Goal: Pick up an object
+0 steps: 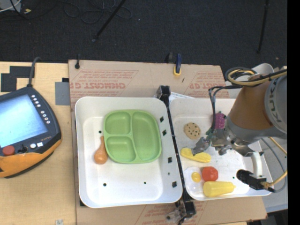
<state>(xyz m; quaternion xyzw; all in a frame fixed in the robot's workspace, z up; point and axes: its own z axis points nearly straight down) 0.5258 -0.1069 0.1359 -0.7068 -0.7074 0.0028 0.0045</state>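
While the two-finger gripper (202, 145) is held spread and empty over the flat yellow plastic piece (196, 155), it could be nudged aside if approached off-centre.

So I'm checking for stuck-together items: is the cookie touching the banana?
Apart. The camera view shows bare white bin floor between the cookie and the banana.

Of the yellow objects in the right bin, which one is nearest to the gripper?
The flat yellow banana-shaped piece, directly under the gripper. The small yellow round piece and the fat yellow oblong toy lie nearer the bin's front edge.
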